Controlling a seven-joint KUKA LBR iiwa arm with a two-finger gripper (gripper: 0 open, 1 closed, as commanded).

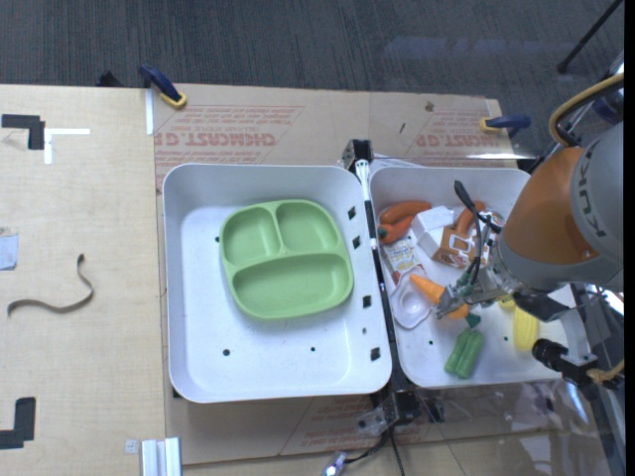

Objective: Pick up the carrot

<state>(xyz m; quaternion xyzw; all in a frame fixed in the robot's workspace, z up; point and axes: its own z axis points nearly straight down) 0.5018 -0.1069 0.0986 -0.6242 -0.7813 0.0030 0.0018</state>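
Note:
An orange carrot (428,288) lies in the right bin (437,367), its pointed end toward the left bin. My gripper (462,298) is low over the carrot's thick right end and hides part of it; a bit of orange shows just below the gripper. Two more long orange pieces (402,218) lie at the back left of the same bin. The arm's orange band (551,216) stands above the bin's right side.
A green cucumber-like piece (463,353) lies in front of the gripper, a yellow piece (524,330) to its right, and a clear cup (408,305) beside the carrot. Packets (442,236) sit behind. The left bin (189,365) holds a green divided plate (286,258).

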